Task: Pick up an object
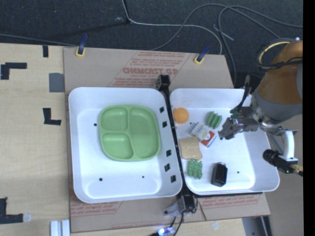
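Cardboard sheet [147, 68] on wooden bench [29, 132]

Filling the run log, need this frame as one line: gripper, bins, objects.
gripper: over right bin, nothing seen held | nearest: red-white packet, green pickle | also: orange ball, black block | left bin: green tray

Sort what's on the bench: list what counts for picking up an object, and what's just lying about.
For the job:
gripper, above the right bin
orange ball
green ridged piece
small carton
tan slice
green block
black object

Lying about:
green divided plate in the left bin
yellow clamps
cables
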Available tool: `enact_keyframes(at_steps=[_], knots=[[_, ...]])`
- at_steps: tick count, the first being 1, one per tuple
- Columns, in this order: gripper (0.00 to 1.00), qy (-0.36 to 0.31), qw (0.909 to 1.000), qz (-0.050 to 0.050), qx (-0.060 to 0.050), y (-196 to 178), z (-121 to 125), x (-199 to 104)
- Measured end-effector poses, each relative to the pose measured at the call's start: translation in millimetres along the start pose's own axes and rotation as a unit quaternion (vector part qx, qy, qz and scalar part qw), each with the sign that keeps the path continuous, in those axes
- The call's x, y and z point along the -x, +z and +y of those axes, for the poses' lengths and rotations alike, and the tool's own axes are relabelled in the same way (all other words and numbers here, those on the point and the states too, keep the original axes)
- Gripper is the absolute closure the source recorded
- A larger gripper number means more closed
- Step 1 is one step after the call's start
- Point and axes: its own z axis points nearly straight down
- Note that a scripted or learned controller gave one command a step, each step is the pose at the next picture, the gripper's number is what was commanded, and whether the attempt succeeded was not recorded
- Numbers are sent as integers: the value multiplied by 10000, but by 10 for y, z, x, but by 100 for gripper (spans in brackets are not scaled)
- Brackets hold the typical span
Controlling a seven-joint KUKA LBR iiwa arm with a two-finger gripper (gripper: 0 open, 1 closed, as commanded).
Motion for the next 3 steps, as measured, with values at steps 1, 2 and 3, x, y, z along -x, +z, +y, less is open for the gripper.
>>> enact_keyframes(at_steps=[1,2,3], knots=[[100,2,10000,-4,-8,110,159,-484],[100,1,10000,0,-9,148,281,-913],[100,-2,10000,-3,-12,231,366,-1471]])
